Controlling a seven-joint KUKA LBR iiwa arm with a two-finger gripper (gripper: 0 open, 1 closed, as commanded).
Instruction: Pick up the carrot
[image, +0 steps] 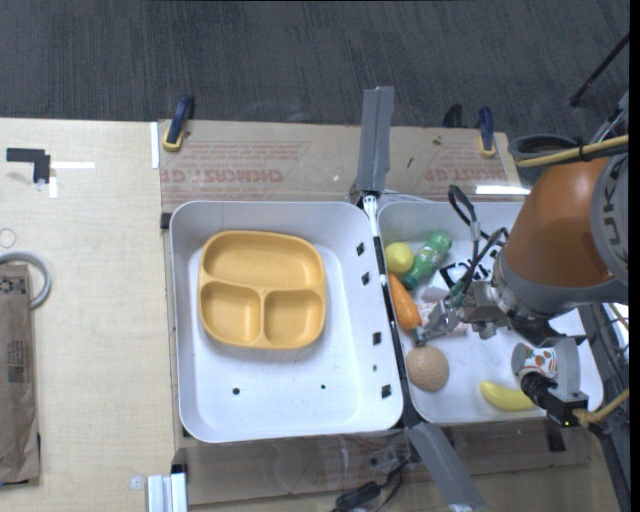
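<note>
The orange carrot (404, 302) lies in the right bin (455, 405), close to its left wall, with its length running from upper left to lower right. My gripper (436, 322) is low in the same bin, just right of the carrot's lower end and pointing left toward it. Nothing shows between the gripper and the carrot, and the carrot rests on the bin floor. The grey arm with its orange band (565, 235) covers the right part of that bin.
A yellow lemon (399, 258) and a green bottle (430, 250) sit just above the carrot. A tan round fruit (428, 368) and a banana (505, 397) lie below the gripper. The left bin (290, 400) holds a yellow divided plate (264, 288).
</note>
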